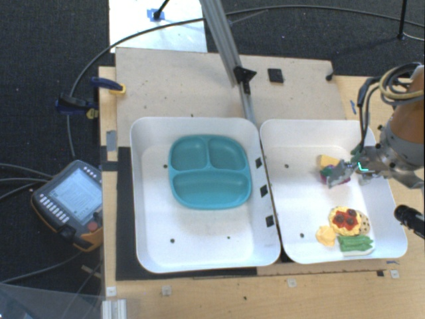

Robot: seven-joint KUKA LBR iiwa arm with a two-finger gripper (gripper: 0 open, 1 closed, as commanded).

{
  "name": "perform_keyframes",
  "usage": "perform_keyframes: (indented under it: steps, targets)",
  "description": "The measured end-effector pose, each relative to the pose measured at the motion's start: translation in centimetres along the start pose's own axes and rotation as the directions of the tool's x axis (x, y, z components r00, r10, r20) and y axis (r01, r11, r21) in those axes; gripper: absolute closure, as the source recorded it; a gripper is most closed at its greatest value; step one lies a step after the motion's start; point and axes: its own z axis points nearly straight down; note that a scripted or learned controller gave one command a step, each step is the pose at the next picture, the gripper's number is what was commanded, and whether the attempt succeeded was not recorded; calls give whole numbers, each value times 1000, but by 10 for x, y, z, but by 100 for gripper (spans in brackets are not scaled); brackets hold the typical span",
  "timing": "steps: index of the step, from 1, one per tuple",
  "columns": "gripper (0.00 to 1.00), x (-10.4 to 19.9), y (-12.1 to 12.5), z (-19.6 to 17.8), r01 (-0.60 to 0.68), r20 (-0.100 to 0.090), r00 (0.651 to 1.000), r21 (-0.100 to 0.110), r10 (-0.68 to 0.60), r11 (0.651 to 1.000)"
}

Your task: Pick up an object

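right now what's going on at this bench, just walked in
A grey arm reaches in from the right, its end effector low in the right bin, right at a small cluster of objects: a yellow piece and a purple and green one. Whether it grips anything is unclear. Nearer the front of that bin lies a toy food pile. The left bin holds a teal divided plate.

No legible text, pendant screen (74,193) too blurred to read
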Motion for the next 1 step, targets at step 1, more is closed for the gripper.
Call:
perform_keyframes:
  steps: [1]
  targets:
    - [0, 0, 1, -1, 0, 0, 1000, -2, 0, 1000]
